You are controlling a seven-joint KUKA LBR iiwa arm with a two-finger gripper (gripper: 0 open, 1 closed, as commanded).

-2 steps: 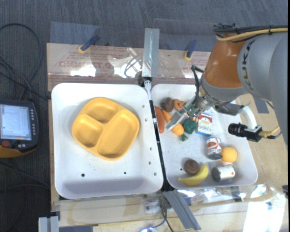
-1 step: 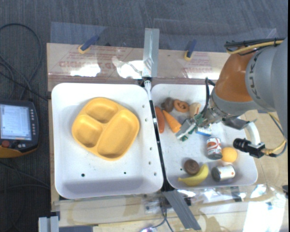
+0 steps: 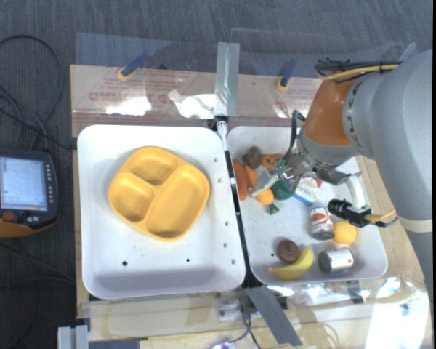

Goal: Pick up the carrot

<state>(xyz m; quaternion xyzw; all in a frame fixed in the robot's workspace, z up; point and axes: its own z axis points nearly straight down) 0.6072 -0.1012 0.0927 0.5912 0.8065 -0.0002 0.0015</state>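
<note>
The carrot point(image 3: 240, 179) lies in the right bin point(image 3: 363, 271), against its left wall, near the top. The gripper point(image 3: 285, 169) hangs over the bin's upper middle, just right of the carrot, among small items. Its state cannot be told. A banana point(image 3: 292, 266) lies near the bin's bottom edge, an orange point(image 3: 344, 233) to its right. The left bin point(image 3: 94, 267) holds a yellow tray point(image 3: 158, 191).

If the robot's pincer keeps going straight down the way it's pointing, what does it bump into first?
Probably the small green toy right beneath the pincer in the right bin. The carrot lies further left by the bin's wall, so it would likely be missed. Depth is hard to judge from this angle.
</note>
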